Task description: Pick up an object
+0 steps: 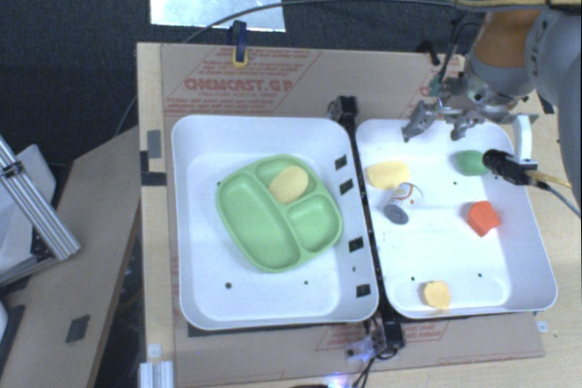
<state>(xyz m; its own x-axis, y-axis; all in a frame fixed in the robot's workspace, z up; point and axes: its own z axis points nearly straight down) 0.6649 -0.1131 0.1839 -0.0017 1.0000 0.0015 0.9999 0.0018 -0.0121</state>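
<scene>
Hovering over the far edge of the right bin (536,286), my jaws (440,128) stand released and grasp nothing. Candidate objects lie on that bin's floor: a green piece (470,163) near its far right corner, just below me; a yellow block (387,174) by its left wall; an orange block (484,218) toward its right edge; a small grey item (396,213); a yellow piece (436,293) near its front edge. The left bin (195,195) carries a green tray (273,227) bearing a yellow item (290,184). By my judgement, approach is underway; descent, closure and lift remain.
</scene>
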